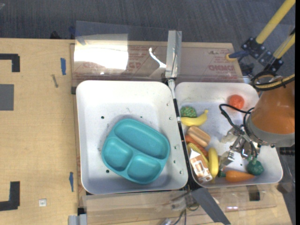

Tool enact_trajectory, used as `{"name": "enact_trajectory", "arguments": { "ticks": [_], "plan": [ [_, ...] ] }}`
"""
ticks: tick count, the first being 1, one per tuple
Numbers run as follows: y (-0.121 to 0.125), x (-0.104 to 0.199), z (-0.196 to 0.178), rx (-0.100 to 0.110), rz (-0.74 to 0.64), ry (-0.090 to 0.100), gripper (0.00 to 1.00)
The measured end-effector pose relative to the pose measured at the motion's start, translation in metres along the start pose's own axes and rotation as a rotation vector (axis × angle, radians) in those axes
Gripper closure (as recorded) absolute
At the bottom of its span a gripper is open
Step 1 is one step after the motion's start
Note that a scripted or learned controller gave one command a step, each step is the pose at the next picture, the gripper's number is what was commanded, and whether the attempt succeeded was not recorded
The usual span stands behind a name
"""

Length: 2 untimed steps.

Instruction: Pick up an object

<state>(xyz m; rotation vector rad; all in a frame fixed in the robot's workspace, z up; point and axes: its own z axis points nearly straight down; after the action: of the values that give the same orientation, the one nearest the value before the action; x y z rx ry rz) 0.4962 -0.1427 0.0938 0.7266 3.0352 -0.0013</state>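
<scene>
My gripper hangs over the right bin, at its front right part, below the arm's orange band. Toy foods lie in that bin: a yellow piece just left of the gripper, an orange carrot in front of it, and a dark green piece to its right. Further left are a hot dog, a banana, a green broccoli and a small carton. An orange-red ball rests at the back. Nothing is visibly held.
The left bin holds a teal divided plate. A metal divider and clear panel stand behind the bins. A black cable loops from the wrist over the right bin. Yellow poles rise at the back right.
</scene>
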Motion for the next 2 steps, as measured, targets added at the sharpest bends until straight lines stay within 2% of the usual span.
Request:
{"name": "enact_trajectory", "arguments": {
  "ticks": [1,2],
  "plan": [
    [0.059,-0.036,-0.059,-0.001,-0.154,0.010,0.00],
    [0.047,0.013,0.006,0.001,-0.056,0.011,0.00]
  ]
}}
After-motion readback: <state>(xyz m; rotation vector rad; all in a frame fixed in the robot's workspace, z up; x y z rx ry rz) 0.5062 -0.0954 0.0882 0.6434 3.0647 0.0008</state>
